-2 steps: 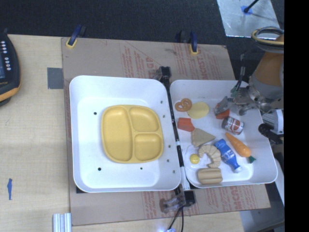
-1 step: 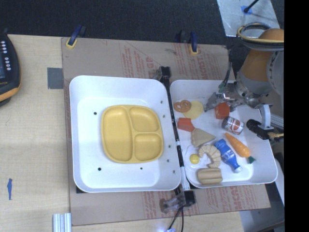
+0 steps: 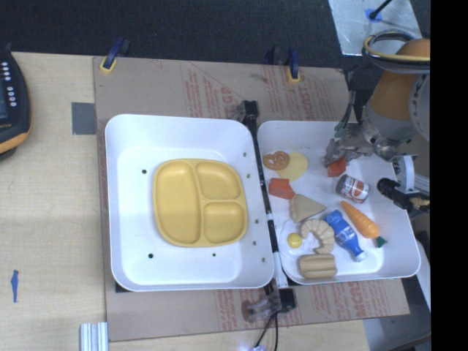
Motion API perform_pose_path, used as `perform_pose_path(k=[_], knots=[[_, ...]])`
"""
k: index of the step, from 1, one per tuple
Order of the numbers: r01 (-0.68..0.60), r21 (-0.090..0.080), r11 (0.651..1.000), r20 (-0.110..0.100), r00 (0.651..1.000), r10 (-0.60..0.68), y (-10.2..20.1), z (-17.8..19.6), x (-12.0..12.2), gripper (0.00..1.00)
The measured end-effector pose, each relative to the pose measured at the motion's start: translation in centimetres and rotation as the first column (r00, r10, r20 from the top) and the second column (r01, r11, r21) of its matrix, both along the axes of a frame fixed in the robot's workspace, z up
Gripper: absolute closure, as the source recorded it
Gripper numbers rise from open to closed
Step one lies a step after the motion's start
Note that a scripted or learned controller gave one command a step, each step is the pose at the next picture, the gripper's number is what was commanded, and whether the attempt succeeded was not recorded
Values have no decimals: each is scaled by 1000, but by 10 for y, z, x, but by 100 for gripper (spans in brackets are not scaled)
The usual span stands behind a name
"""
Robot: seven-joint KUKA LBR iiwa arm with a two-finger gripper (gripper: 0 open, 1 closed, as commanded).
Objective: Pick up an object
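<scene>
My gripper hangs low over the far part of the right bin. A small red piece lies right under its tip, touching or nearly so; I cannot tell whether it is gripped. Close by in the same bin are a red and white can, a pretzel, a pale yellow slice and an orange-red block. Nearer the front lie a carrot, a blue bottle, a croissant, a tan wedge, a fried egg and a bread roll.
The left bin holds a yellow divided plate. The arm's grey and orange body fills the space above the right bin's far right corner. A black handset lies at the bench's left edge. Clamps hold the cardboard.
</scene>
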State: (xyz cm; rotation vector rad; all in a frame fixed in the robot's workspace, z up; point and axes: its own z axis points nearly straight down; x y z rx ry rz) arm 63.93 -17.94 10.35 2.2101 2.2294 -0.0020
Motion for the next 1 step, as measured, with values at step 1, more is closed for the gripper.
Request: perform_pose_path(k=[1], knots=[[-1, 3, 1000, 4, 1000, 1, 72, 76, 20, 100]])
